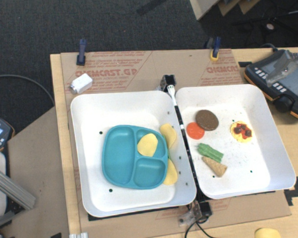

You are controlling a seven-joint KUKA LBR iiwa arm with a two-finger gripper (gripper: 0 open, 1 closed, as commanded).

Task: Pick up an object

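Two white bins sit side by side on the bench [135, 66], which is covered with brown cardboard. The left bin [88, 119] holds a blue tray [121, 158] with three parts. A yellow piece [148, 144] lies in the tray's upper right part. Another yellow piece [169, 135] leans at the tray's right edge, up against the bin wall, and a third yellow piece [171, 174] peeks out from under the tray's lower right corner. The right bin [263, 169] holds small toy foods. A brown round cookie [207, 120] lies near the top, and an orange-red disc [195, 131] lies just beside it, to its lower left. A little pizza-like round [241, 131] with red spots lies well apart to the right. A green piece [210, 152] lies near the middle, and a tan wedge [215, 166] touches it just below. A small white block [81, 83] rests on the cardboard above the left bin. Two blue clamps [81, 50] grip the cardboard's far edge. A black handset [274, 75] lies at the right of the bench. I cannot tell how the end effector stands.
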